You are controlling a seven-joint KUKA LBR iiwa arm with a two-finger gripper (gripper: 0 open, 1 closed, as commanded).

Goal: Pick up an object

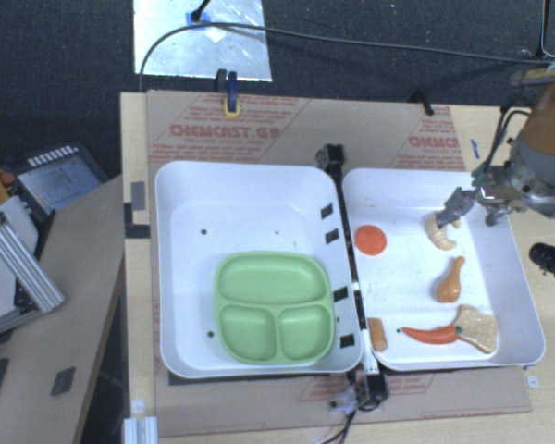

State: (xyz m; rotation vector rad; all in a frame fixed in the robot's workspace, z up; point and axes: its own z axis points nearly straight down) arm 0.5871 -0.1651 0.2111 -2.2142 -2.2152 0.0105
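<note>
My gripper [472, 211] hangs over the far right part of the right bin [398, 192], fingers spread open with nothing between them. Its left finger is just above a cream, curled food piece [440, 234]. Lying in the same bin are an orange disc [371, 240], a tan drumstick [450, 280], a red chili pepper [430, 335], a slice of bread [478, 329] and a small orange block [377, 333] by the front left corner.
The left bin [185, 202] holds a green divided plate [274, 305] toward its front. Black clips [332, 158] join the bins along the middle wall. A cable crosses above the back of the bench.
</note>
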